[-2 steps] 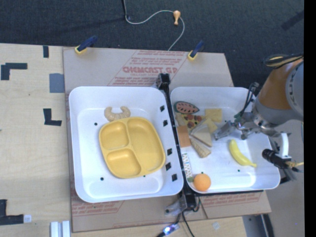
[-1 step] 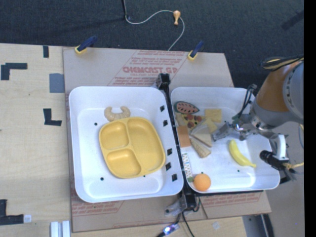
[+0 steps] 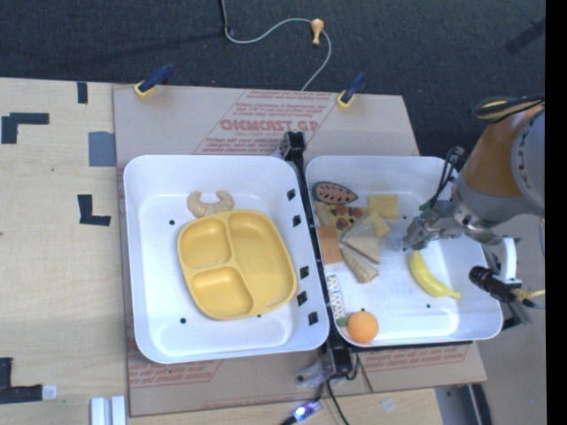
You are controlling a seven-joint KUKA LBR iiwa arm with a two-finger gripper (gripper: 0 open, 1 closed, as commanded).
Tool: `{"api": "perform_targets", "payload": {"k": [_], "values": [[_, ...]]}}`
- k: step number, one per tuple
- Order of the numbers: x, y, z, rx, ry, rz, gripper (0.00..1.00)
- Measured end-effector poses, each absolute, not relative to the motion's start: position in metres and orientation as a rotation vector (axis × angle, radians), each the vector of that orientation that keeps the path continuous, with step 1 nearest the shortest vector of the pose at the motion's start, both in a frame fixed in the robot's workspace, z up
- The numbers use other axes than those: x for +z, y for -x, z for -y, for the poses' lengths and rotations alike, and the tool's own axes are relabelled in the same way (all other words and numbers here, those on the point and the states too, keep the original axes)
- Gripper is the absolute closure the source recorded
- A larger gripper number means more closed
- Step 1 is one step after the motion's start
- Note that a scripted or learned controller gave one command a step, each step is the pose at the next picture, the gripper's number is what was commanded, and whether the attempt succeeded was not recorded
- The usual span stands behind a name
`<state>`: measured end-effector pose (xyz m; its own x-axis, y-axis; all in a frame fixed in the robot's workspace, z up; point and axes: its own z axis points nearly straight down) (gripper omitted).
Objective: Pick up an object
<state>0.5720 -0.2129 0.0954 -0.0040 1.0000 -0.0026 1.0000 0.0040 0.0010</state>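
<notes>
Arm (image 3: 500,171) reaches in from the right over the right bin (image 3: 461,326). Gripper (image 3: 420,237) sits low in that bin, just above the banana's (image 3: 431,275) upper end; can't tell whether the jaws are open or closed, or touching it. Banana lies on the bin floor, right of the sandwich (image 3: 361,253). Orange (image 3: 362,327) at the front left corner. Left bin (image 3: 146,237) has a yellow tray (image 3: 236,265) and a pretzel (image 3: 210,204) behind it.

Two white bins (image 3: 142,237), one yellow tray (image 3: 236,264), one banana (image 3: 431,277), one orange (image 3: 362,327)
</notes>
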Motion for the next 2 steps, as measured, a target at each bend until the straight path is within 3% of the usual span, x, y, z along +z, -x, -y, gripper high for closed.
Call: {"api": "perform_targets", "payload": {"k": [2], "values": [[0.198,-0.555,0.213,0.003,-2.218,-2.221,1.0]]}}
